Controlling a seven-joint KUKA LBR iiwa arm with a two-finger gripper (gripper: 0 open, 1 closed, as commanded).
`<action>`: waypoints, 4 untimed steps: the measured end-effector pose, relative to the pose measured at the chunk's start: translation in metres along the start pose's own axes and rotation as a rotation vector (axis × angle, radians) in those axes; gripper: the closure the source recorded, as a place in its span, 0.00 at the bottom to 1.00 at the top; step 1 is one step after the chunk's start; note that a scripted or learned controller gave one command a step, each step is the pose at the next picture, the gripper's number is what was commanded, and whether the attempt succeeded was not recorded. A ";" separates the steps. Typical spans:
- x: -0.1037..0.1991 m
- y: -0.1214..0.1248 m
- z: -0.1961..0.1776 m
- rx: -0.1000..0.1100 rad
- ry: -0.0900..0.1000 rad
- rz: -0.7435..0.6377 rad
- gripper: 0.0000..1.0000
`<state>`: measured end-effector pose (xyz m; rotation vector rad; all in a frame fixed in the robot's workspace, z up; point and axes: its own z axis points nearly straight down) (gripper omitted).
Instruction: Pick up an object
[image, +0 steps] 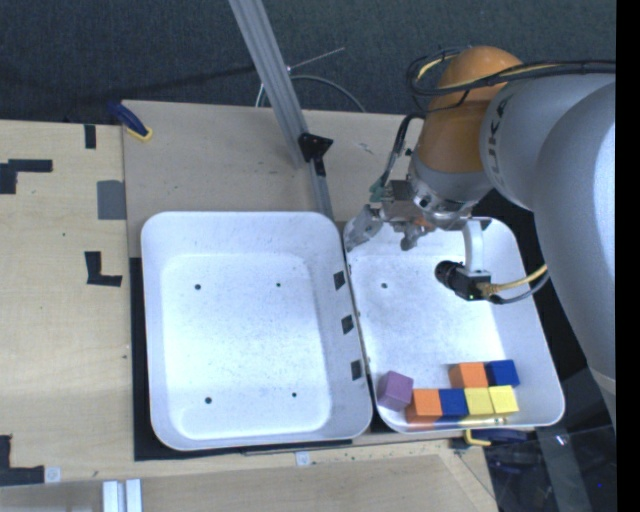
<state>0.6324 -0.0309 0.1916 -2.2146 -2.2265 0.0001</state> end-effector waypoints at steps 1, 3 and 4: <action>0.012 -0.039 0.000 0.003 -0.001 0.004 0.00; 0.102 -0.014 0.000 0.001 0.001 -0.002 0.00; 0.093 -0.057 0.000 0.004 -0.002 0.006 0.00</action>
